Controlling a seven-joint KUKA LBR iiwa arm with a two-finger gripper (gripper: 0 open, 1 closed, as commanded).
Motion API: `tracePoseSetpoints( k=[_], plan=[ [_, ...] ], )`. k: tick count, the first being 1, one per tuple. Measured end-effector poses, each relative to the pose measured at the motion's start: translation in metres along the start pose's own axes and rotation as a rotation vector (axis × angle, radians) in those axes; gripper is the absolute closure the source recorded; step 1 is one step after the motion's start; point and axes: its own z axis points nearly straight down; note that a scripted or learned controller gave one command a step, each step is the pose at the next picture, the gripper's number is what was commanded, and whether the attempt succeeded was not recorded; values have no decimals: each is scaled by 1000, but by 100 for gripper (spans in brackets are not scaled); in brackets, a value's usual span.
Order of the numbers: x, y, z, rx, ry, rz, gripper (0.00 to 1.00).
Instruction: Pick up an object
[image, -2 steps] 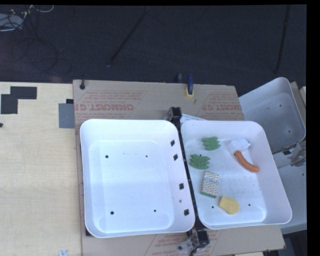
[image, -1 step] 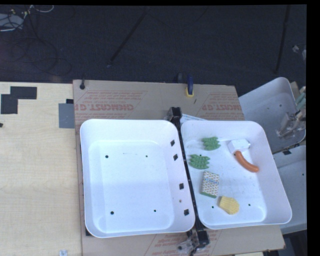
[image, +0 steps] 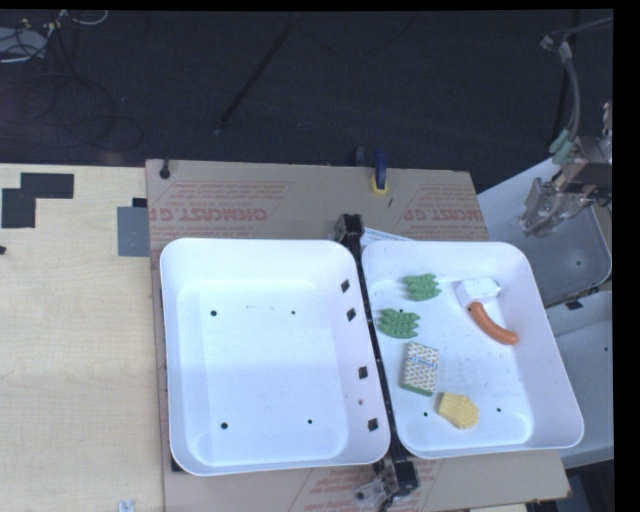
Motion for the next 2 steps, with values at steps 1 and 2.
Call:
tracePoseSetpoints(
  k=[1, 2],
  plan=[
    [31, 58, 4, 3, -1, 3, 100],
    [98, 93, -31, 1, 1, -1, 100]
  ],
)
